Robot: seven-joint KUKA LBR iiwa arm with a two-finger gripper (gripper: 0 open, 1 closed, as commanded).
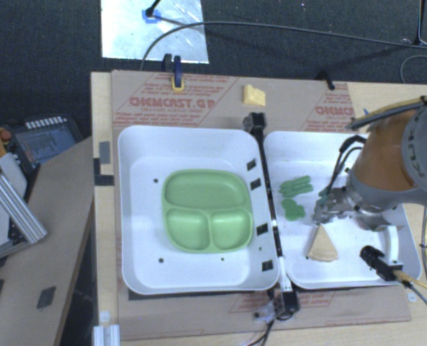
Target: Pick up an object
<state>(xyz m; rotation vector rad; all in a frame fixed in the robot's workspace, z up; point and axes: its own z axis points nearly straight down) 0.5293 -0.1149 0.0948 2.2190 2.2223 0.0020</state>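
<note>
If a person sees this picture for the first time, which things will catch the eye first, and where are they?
The eye goes first to the green divided tray lying in the middle of the left bin. Next comes the grey arm with its orange band, reaching in from the right, its gripper low in the right bin, between small green pieces and a tan wedge.
</note>
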